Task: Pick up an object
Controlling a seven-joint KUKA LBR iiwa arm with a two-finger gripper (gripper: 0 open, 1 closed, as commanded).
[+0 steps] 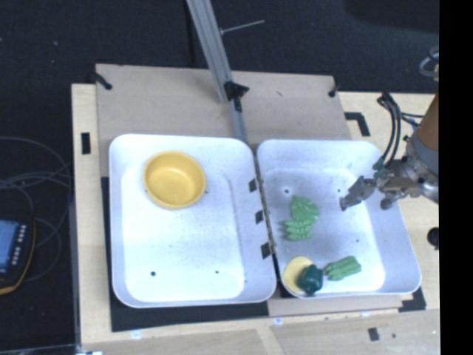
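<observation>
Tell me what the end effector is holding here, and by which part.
Nothing: the end effector is open above the right bin, apart from the green toys.

A pale wooden surface [310, 331] stands on dark carpeted floor [89, 21]. A grey metal rail [211, 43] slants overhead; cables [37, 176] trail left.

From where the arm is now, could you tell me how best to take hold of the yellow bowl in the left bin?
Probably by the rim of the yellow bowl, from straight above. It sits upright, open side up, apart from the left bin walls, so any rim edge is free.
</observation>
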